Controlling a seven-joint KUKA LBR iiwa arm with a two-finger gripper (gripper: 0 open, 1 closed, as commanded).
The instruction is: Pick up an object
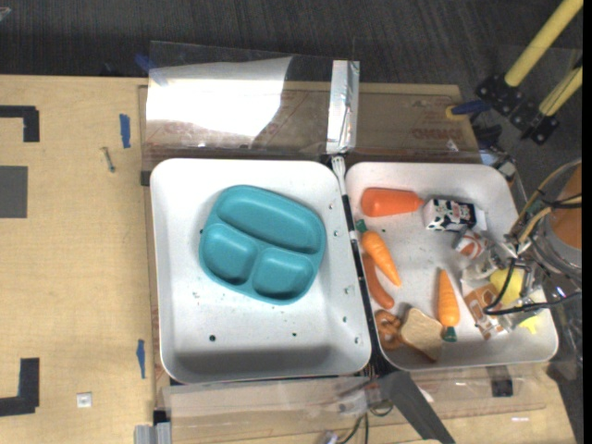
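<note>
Two shallow white bins sit side by side on the bench, and we're looking down on both at a slant. The left white bin (pixel 176 276) has one thing in it, a teal plastic divided plate (pixel 263 241) lying roughly in the middle. The right white bin (pixel 416 178) is where all the clutter is. The grey arm (pixel 562 239) comes in from the right edge, hanging low over that bin's right rim with a tangle of cables around the wrist, and the gripper (pixel 509 289) seems to be down among the stuff by the right wall. Honestly we can't tell what state it's in, since that whole corner is a mess of wires and small bits. Near it we can make out something yellow (pixel 507 283) and some crumpled white and orange pieces (pixel 476 252), touching or overlapping the gripper area, but we can't say anything is actually grabbed. The rest of the candidates are further left: a fat orange carrot-shaped toy (pixel 390 202) near the top of the bin, a small black and white carton (pixel 450 215) just beside it to the right, a slimmer orange carrot (pixel 380 255) along the left wall, and another small orange carrot with a green tip (pixel 448 303) standing nearly vertical in the view, between the left-wall carrot and the gripper. A tan wedge-shaped piece (pixel 424 329) lies at the bottom, next to a brownish pretzel-like item (pixel 389 326), both well apart from the gripper.
</note>
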